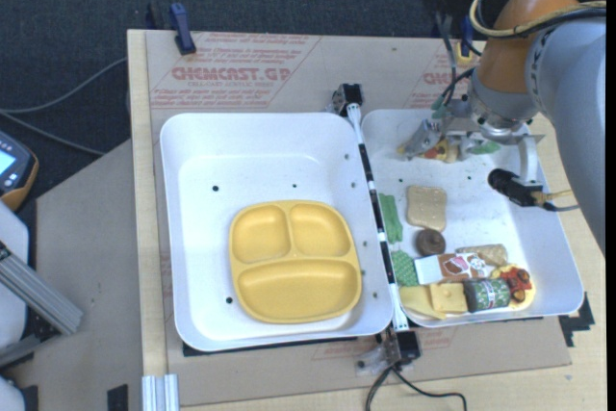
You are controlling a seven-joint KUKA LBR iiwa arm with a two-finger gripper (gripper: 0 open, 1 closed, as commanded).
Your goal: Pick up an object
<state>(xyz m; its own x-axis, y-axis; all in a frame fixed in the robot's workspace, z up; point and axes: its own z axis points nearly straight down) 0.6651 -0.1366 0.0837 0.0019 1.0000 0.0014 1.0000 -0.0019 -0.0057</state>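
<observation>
My gripper hangs low over the right bin's far edge; I cannot tell its state. A yellow divided plate sits mid left bin.

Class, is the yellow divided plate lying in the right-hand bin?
No, the yellow divided plate lies in the left bin, apart from the food items.

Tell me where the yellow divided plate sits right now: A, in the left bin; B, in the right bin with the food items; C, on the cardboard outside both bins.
A: the yellow divided plate lies flat in the left bin, while the right bin holds the small food items.
</observation>
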